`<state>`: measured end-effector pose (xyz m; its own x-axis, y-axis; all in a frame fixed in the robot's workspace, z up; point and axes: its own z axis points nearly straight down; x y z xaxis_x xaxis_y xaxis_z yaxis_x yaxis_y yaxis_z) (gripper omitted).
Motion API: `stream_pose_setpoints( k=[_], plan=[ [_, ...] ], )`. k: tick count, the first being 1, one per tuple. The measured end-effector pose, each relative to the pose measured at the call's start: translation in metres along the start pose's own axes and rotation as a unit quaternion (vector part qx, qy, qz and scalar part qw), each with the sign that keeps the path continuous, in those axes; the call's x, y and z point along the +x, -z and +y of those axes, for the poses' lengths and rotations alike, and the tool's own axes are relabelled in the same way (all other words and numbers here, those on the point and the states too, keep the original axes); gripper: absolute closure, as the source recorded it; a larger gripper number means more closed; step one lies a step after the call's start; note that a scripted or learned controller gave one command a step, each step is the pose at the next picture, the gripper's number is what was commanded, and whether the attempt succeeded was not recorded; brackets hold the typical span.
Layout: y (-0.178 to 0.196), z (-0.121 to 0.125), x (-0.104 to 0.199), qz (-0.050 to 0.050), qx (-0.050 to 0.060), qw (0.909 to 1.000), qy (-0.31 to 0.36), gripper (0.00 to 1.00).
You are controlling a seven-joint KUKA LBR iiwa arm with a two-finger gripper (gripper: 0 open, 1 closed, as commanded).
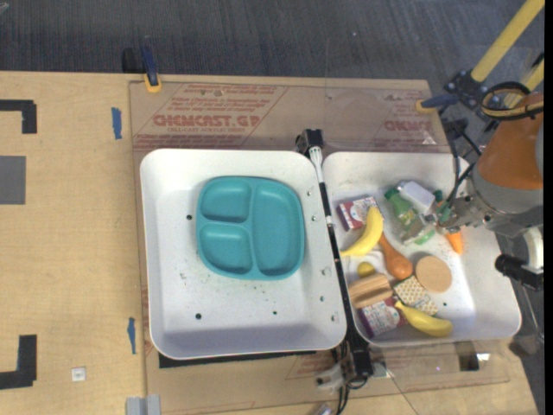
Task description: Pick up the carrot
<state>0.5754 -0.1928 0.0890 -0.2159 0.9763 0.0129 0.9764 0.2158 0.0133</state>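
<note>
A small bright orange piece [455, 241], which looks like the carrot, shows in the right bin [497, 314] near its right wall. My gripper [447, 220] is directly over its upper end, touching or almost touching it. The grey arm with its orange band [511, 156] reaches in from the right and hides part of the bin's right rim. Whether the carrot is gripped or just lying beneath the gripper is unclear from this angle.
The right bin is crowded: two bananas [370, 234] [423, 319], an orange-brown tapered item [395, 259], a round tan cookie [433, 276], a green bottle [403, 210], a hot dog [371, 290] and packets. The left bin [164, 232] holds a teal divided plate [251, 227].
</note>
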Motion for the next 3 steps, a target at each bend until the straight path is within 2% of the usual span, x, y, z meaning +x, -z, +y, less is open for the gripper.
stream_pose_setpoints(
  k=[1,2,3],
  plan=[
    [0.001,-0.011,-0.004,0.011,-0.003,0.9969,-0.078,0.00],
    [0.001,-0.023,-0.009,0.007,0.001,0.9995,0.029,0.00],
    [0.001,-0.027,-0.006,0.009,0.001,0.9964,-0.085,0.00]
  ],
)
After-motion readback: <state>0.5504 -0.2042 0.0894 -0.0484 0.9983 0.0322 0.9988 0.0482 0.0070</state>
